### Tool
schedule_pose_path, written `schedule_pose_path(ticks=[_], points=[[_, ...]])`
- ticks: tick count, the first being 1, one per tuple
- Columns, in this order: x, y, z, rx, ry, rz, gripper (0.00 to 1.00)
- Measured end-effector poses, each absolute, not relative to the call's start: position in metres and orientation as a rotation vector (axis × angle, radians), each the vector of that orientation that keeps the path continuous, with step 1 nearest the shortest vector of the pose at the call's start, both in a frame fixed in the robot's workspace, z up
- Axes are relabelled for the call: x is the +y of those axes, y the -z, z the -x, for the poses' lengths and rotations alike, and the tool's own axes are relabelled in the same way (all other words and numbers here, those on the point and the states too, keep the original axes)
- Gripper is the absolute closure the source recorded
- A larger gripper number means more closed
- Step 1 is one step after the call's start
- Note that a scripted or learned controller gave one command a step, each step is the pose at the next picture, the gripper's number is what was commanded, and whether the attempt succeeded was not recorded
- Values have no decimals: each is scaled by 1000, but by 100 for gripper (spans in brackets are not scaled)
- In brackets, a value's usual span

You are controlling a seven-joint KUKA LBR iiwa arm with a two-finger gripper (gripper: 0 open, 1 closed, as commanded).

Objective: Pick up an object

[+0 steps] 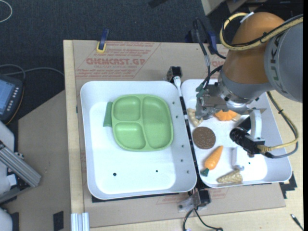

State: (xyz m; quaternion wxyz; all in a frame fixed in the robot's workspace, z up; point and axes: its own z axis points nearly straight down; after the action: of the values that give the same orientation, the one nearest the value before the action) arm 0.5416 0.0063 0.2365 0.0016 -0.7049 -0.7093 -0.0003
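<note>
Bench [77, 81]: a brown board printed with red lettering carries two shallow white bins set side by side, their inner rims touching along a dark seam.
Left bin [96, 167]: much bare white floor lies open along its front and left side; raised rims close it on every side.
Arm [255, 47]: grey with an orange band, it reaches in from the right and covers the back half of the right bin.
Right bin [274, 172]: crowded, with little free floor between the arm and the items along the front rim.
Green tray [142, 121]: a divided pale-green plate with three compartments, lying flat in the back centre of the left bin, well apart from the gripper.
Gripper [208, 110]: lowered over the back left of the right bin, near the shared rim; whether it is spread or closed cannot be told, and nothing is seen between its tips.
Brown disc [204, 137]: round, flat, just in front of the gripper.
Carrot [213, 158]: orange with a green end, tilted, near the front.
Orange piece [225, 115]: beside the gripper, partly under the arm.
Tan item [230, 177]: at the front rim.
</note>
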Motion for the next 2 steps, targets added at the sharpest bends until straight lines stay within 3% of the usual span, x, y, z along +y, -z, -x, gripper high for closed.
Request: schedule_pose_path(ticks=[1,2], points=[[16,-231,-533,-2221,-3,2217,100],[6,-234,-538,-2221,1,2223,100]])
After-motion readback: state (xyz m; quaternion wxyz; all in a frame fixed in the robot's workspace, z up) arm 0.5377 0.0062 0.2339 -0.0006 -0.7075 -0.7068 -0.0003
